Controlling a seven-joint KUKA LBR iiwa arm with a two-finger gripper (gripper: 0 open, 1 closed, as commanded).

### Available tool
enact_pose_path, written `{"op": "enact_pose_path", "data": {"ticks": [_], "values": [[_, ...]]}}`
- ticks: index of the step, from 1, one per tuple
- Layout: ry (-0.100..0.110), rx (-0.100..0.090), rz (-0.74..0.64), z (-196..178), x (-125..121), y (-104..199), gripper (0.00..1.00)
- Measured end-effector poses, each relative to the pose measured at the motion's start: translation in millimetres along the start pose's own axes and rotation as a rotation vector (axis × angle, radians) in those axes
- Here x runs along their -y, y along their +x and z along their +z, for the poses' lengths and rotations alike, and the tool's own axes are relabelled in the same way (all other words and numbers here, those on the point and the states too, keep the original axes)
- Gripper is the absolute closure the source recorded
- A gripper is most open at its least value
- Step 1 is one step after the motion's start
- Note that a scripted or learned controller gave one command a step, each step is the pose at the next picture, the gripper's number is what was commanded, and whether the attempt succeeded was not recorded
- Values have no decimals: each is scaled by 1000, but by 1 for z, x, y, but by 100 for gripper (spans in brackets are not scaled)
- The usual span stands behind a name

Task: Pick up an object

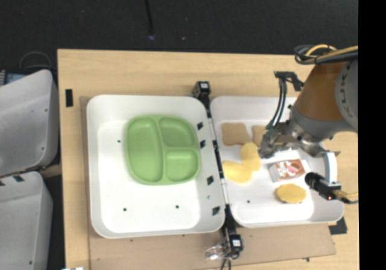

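Light falls evenly from overhead and is fairly bright on the bench (151,73), while the floor beyond it stays dark. The left white bin (108,202) is close to washed out, with little surface detail, and its inner rim casts only a soft, faint shadow. The green plate (161,149) inside that bin looks pale. The whole picture is slightly soft and grainy, and small items are blurred.

Light wood desk (139,73), pale grain, set against a dark floor. Two shallow white bins sit directly on it, side by side, edges touching along the middle: left bin (108,202) and right bin (265,214). Small black clips (201,88) sit at the seam's far and near ends.
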State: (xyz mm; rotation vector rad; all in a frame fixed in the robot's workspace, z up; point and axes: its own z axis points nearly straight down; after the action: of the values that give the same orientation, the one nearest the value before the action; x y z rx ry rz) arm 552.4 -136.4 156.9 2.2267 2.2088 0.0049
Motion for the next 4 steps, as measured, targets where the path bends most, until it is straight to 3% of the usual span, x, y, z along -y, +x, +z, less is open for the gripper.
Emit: {"op": "enact_pose_path", "data": {"ticks": [1,4], "values": [[-1,0,-12,-52,-2,-1,100],[1,-3,-16,-81,-69,138,100]]}}
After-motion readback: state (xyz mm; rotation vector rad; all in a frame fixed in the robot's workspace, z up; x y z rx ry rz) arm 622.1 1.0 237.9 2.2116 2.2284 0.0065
